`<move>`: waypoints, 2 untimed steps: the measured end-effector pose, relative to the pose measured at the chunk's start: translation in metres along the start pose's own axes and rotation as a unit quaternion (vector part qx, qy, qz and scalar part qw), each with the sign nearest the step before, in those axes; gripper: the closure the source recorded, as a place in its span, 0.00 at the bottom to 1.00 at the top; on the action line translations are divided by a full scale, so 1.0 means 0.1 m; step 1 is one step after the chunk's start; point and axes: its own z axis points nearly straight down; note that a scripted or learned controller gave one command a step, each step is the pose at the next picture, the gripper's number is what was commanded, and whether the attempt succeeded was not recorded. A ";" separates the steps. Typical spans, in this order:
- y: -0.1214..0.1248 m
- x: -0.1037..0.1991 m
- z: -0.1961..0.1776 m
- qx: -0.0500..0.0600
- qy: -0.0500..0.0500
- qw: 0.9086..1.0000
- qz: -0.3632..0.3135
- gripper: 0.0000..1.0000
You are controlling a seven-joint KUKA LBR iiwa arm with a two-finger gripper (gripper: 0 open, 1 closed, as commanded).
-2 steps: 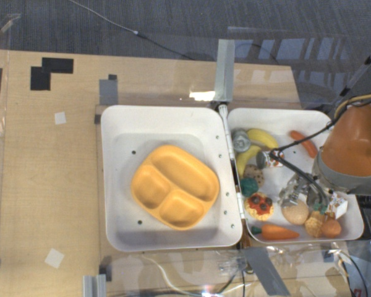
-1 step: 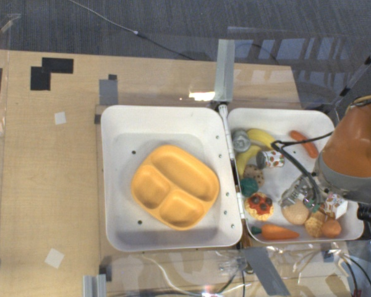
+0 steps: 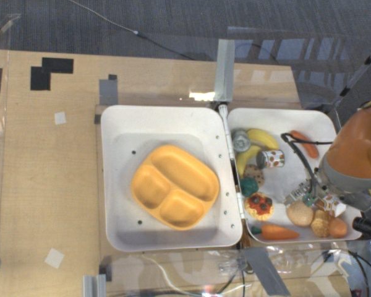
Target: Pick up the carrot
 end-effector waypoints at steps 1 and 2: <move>-0.11 -0.26 -0.01 0.000 0.000 0.995 0.102 1.00; -0.10 -0.31 0.08 0.001 0.001 0.967 0.256 1.00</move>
